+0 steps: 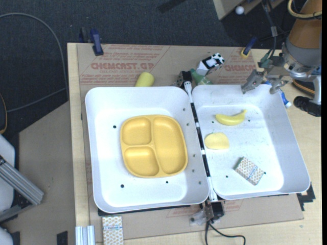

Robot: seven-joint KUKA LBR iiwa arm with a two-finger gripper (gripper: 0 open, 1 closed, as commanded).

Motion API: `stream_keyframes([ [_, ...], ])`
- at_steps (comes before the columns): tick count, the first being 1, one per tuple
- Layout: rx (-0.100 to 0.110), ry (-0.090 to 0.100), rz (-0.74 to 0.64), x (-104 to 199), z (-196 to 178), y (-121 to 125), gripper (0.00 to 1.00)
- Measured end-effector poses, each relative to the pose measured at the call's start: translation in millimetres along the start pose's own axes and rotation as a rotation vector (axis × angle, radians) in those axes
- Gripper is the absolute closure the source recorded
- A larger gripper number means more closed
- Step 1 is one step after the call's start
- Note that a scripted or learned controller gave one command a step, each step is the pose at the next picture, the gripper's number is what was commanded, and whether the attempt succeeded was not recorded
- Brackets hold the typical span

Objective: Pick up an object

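From above, my gripper (264, 83) hangs with its fingers apart and nothing between them over the back edge of the right bin (286, 152), where a banana (230, 118), a yellow lump (216, 141) and a small patterned box (250, 170) lie.

The arm (306, 29) runs off the right and top edges. The patterned box (112, 229) below the left bin (102, 182) is cropped at the bottom edge, its print too small to read.
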State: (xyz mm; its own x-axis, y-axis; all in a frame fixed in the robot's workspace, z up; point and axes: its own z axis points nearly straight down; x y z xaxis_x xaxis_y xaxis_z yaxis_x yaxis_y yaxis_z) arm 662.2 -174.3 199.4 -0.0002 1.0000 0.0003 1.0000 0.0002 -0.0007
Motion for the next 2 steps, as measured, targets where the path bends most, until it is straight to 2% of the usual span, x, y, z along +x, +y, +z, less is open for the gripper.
stream_keyframes([
  [1, 0.002, 0.000, 0.001, -30, 63, -14, 0.00],
  [2, 0.002, 0.001, -0.002, 18, 115, 4, 0.00],
])
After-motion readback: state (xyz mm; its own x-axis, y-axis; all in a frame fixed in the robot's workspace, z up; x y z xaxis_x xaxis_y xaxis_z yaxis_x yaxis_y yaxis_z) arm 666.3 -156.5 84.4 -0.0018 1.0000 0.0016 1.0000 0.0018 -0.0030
